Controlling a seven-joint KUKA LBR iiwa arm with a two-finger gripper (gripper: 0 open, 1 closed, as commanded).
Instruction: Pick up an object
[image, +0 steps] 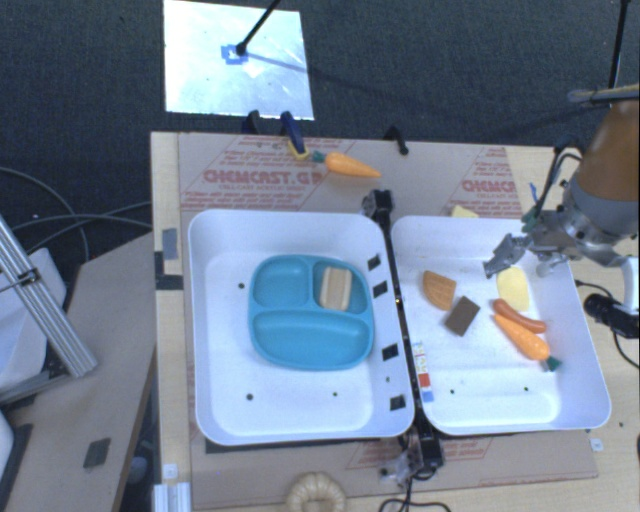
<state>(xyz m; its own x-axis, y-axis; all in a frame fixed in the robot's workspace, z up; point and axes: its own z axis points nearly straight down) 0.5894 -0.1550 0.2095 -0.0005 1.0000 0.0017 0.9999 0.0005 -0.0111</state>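
— What does the desk (240, 165) carry?

— Two shallow white bins side by side. The left bin (225, 400) holds a blue divided plate (300, 335), and a tan bread-like piece (335, 288) lies in the plate's upper right compartment.

— And the right bin (500, 405)?

— A pale yellow piece (513, 290), an orange carrot (524, 335) just beside it, an orange-brown wedge (438, 290) and a small dark brown block (461, 316) just beside that wedge. Another pale piece (463, 212) sits by the far rim.

— Where is the arm?

— It reaches in from the right, its claw (528, 255) hanging over the bin's upper right part, right above the pale yellow piece. Its fingers are spread, one toward the left and one toward the right, with nothing between them.

— Anything outside the bins?

— A second carrot (345, 166) lies on the desk beyond the left bin.
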